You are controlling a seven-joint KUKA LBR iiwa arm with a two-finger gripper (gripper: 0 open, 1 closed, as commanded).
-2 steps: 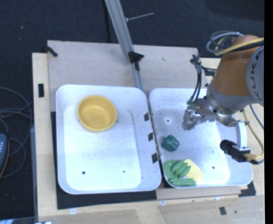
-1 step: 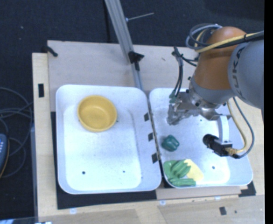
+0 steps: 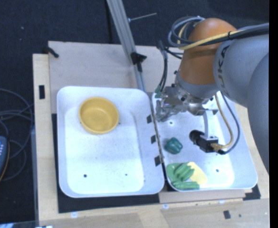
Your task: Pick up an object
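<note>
Green object (image 3: 173,145) in right bin (image 3: 238,175), green-yellow pile (image 3: 186,172) near, claw (image 3: 163,109) above, grip state unclear, yellow bowl (image 3: 99,115) left.

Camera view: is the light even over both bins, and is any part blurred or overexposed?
Camera view: the left bin is bright, nearly washed out; the yellow bowl stays sharp; the arm shadows the right bin; the tool looks slightly soft.

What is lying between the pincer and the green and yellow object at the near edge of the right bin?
In the camera view, a small dark green object lies between the pincer and the green and yellow object, on the right bin floor.
</note>
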